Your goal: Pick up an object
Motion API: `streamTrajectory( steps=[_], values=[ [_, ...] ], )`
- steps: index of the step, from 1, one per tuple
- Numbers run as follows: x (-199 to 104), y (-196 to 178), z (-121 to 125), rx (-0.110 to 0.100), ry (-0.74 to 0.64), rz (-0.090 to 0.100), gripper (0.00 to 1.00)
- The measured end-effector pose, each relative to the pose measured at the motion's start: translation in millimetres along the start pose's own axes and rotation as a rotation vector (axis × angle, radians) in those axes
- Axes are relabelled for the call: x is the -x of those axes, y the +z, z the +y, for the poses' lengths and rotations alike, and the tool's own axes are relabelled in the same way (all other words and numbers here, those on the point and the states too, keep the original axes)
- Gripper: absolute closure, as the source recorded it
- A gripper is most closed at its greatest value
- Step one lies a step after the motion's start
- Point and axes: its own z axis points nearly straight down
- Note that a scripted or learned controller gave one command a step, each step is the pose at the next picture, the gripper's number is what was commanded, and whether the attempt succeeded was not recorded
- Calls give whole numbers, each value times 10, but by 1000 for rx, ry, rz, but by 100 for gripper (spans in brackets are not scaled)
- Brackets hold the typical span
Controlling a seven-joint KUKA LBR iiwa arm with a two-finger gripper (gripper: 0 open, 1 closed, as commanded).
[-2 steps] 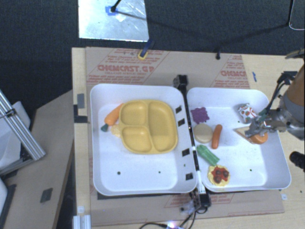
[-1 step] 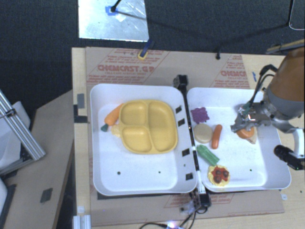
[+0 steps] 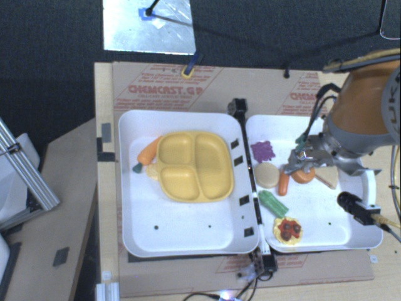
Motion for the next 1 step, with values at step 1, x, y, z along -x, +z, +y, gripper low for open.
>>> streamTrajectory(
  steps=[1],
  values=[
    [-546, -55, 134, 1, -1, 0, 100]
  ],
)
